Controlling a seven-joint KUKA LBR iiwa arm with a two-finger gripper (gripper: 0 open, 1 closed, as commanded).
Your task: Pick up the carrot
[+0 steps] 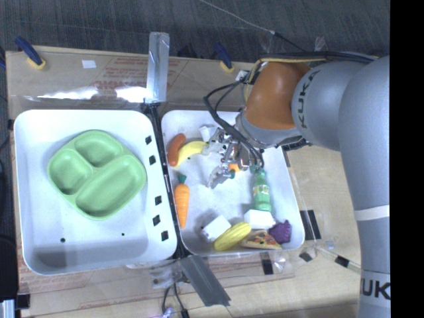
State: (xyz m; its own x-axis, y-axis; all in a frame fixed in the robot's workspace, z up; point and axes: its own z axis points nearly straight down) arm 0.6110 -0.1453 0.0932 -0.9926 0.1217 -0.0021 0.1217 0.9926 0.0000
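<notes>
We see the gripper (224, 166) mid-bin, grip state unclear; the carrot (181, 203) lies by the right bin's (291, 197) left wall.

I am seeing the end effector (224, 169) hanging over the middle of the right bin (286, 177), apart from the carrot (181, 203) lying by the bin's left wall. A banana (189, 150) is sitting just above it, and a green divided plate (97, 171) is resting in the left bin (40, 244).
</notes>
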